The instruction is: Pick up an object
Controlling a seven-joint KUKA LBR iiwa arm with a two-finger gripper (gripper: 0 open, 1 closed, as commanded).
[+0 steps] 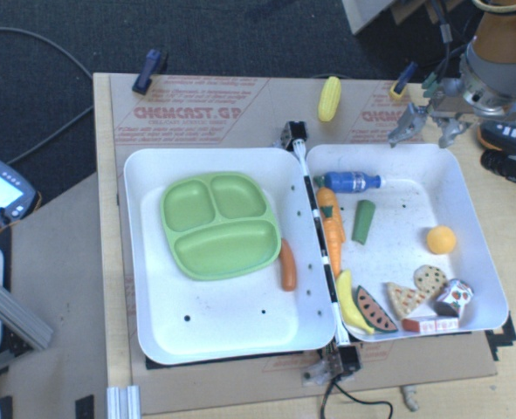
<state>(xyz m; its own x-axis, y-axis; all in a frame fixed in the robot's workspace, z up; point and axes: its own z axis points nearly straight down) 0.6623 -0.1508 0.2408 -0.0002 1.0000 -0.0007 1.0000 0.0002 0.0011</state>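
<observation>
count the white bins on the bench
2. The left bin holds a green divided plate and a hot dog; the right bin holds the other toy foods and a blue bottle.

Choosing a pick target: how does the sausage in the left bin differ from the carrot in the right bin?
The sausage is short, blunt and red-orange; the carrot is longer, tapered and brighter orange. The sausage lies beside the green plate; the carrot lies against the right bin's left wall. Both lie flat, pointing roughly front to back.
</observation>
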